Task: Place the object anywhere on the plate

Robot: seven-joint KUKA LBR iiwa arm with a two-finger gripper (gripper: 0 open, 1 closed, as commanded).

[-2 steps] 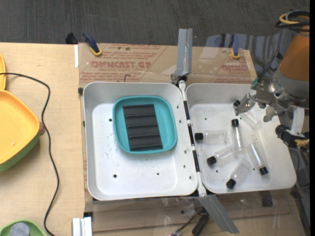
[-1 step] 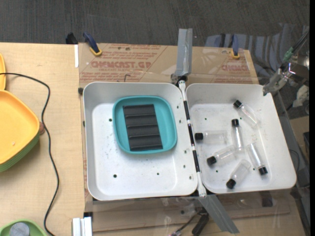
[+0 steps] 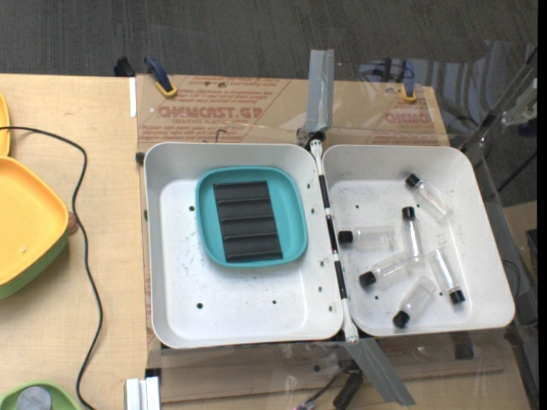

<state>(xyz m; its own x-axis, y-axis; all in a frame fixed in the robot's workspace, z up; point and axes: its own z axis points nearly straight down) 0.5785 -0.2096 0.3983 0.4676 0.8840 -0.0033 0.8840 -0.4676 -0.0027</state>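
Observation:
A teal square plate [image 3: 208, 220] lies in the upper middle of the left white bin [image 3: 248, 301]. A dark ribbed block [image 3: 248, 220] rests on the plate's centre. The right white bin [image 3: 376, 178] holds several clear vials with black caps, lying loose on its floor. One vial [image 3: 427, 196] lies near the back. Another [image 3: 412, 233] sits upright in the picture at the centre. A third [image 3: 414, 301] lies near the front rim. The vials are scattered and some touch each other.
Stacked yellow plates [image 3: 26, 229] lie on the wooden bench at far left, with a black cable [image 3: 85, 254] running beside them. Cardboard [image 3: 222, 109] sits behind the bins, held by clamps [image 3: 160, 75]. A grey metal post [image 3: 320, 92] stands at the bins' shared back edge.

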